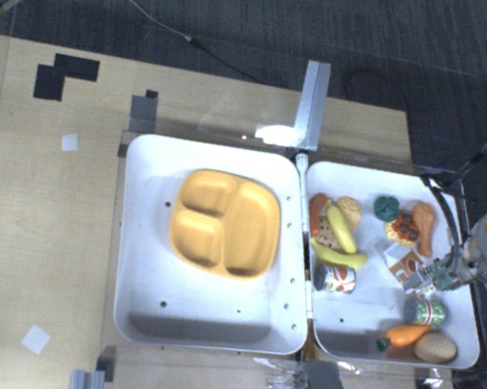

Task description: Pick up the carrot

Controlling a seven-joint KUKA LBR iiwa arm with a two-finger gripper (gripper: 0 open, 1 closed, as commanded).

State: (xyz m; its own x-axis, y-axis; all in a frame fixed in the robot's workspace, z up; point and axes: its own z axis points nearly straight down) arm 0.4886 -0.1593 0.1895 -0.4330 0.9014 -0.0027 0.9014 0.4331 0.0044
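One carrot (405, 336) lies at the lower right of the frame, in the right of two white bins (472, 348), touching one tan potato (435, 348). Just above, the end effector (435, 278) hovers; its state I cannot tell. One yellow tray (225, 222) fills the left bin (133, 290).

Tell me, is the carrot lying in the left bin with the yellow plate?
No, the carrot lies in the right bin near its front edge, beside a tan potato-like piece.

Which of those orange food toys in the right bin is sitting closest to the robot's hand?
The carrot, lying at the bin's near edge beside the potato, just below the hand. The other orange piece lies farther off at the far edge.
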